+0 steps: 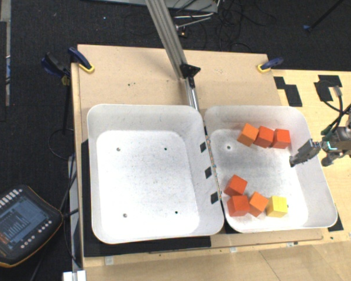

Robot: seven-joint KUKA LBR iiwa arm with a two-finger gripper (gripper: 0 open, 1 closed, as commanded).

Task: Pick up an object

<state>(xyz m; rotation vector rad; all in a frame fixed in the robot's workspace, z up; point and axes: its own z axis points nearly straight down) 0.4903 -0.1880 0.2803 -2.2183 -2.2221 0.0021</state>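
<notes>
Pincer [300,156] hovers over the right bin's [316,183] right rim; cannot tell its state; holds nothing visible.

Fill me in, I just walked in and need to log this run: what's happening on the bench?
A robot arm reaches in from the right, its gripper over the right edge of the right bin. It holds nothing that I can see. That bin holds seven small blocks: three orange ones in a row near the top, three more orange ones lower down, and a yellow block beside those. The left bin sits alongside. No block has been picked up yet.
</notes>
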